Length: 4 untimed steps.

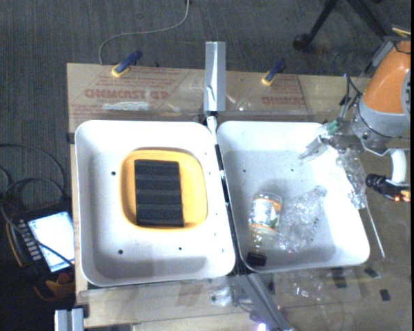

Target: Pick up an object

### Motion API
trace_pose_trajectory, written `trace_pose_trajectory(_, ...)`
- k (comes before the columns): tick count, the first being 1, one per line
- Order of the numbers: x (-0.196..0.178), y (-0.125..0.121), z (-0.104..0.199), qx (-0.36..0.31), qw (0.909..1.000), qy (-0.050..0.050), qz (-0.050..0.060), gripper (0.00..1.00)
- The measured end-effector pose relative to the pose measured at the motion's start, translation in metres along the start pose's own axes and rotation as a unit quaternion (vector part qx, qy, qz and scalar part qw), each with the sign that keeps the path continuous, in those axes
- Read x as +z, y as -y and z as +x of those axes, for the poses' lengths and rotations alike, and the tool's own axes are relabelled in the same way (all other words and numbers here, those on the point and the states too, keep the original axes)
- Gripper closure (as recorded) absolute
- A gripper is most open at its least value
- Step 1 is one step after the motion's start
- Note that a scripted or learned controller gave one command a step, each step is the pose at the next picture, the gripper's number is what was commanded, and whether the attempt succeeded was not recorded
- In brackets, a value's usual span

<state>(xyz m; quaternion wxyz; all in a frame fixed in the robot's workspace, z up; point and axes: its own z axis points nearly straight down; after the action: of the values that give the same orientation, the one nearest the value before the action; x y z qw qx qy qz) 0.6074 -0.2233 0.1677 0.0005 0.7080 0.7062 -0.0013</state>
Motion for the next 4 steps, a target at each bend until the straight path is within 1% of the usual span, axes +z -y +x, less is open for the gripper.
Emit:
trace_pose_trajectory(1,0.074,0.066,0.021,-0.069,0.9976,0.0,-0.003,0.0)
trace_pose_trajectory(2,0.076,0.043,0.019,-0.091,0.9958,0.0,-0.006,0.0)
trace_pose_trajectory(3,0.068,0.042,0.019,-0.092,0.9958,0.0,-0.006,1.0)
trace_pose_trajectory(4,-0.023,-0.009,0.058,-0.175,0.9845,-0.001,-0.001,1.0)
